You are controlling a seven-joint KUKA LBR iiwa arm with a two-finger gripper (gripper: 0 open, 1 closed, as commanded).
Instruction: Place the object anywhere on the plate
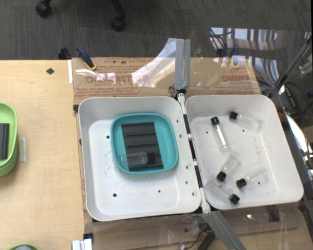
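A teal square plate (170, 142) sits in the left white bin (99, 170), with a black ridged block (140, 137) on its middle. A clear vial (134, 159) lies on its side on the plate's near-left part, in front of the block. The right white bin (272, 148) holds several more clear vials with black caps, among them one (219, 134) near the far left, one (244, 120) at the back, one (228, 166) in the middle and one (253, 179) at the near right.
A stack of green plates (3, 140) holding a dark object sits at the bench's left edge. A grey metal post (181, 64) stands behind the seam between the bins. Cardboard and clear film (124, 77) lie behind the left bin.
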